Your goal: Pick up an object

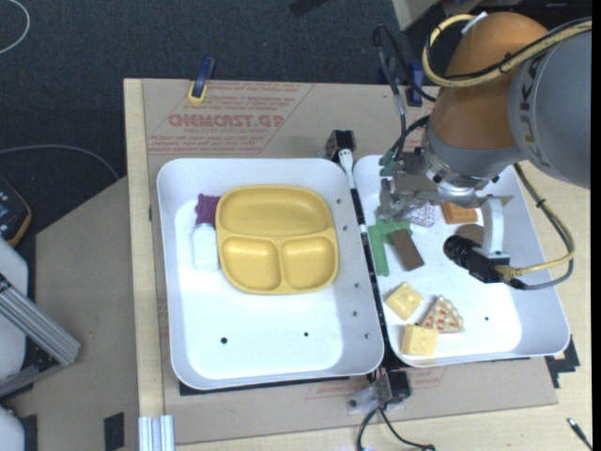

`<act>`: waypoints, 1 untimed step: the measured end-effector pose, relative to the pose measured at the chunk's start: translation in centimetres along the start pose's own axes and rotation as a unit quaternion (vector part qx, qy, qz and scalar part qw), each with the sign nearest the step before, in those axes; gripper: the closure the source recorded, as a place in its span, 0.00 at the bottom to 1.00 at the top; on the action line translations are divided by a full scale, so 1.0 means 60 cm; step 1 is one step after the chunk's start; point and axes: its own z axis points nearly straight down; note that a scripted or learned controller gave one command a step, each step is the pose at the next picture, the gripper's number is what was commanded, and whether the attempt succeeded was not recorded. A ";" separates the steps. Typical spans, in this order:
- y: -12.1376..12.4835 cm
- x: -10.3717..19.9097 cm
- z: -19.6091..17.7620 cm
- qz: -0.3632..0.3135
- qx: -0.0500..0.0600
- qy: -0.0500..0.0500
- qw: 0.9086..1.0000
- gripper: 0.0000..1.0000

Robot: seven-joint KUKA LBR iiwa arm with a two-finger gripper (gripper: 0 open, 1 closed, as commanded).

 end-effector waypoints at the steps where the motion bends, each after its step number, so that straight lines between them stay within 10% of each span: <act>1: -0.073 0.060 -0.014 0.001 0.000 0.000 1.000 1.00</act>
